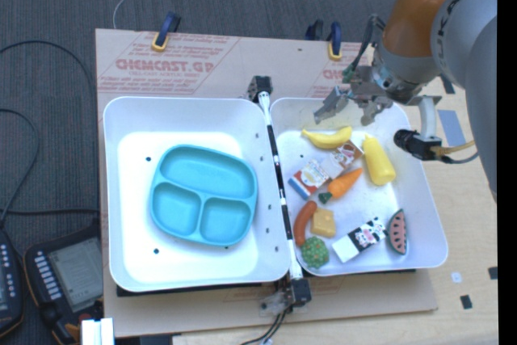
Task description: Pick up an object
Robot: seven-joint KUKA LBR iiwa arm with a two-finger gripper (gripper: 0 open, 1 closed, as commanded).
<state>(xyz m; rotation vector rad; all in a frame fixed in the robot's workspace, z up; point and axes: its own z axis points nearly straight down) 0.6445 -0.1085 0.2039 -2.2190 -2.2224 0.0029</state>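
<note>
Banana (327, 138) lies in the right bin (420, 254), upper centre of frame, just below the gripper (349, 107), spread wide and empty. Risk: crowded neighbouring toys may foul the closing fingers.

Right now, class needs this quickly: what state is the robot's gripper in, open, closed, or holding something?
Gripper: open, fingers spread, holding nothing, above the far end of the right bin near the banana.
</note>
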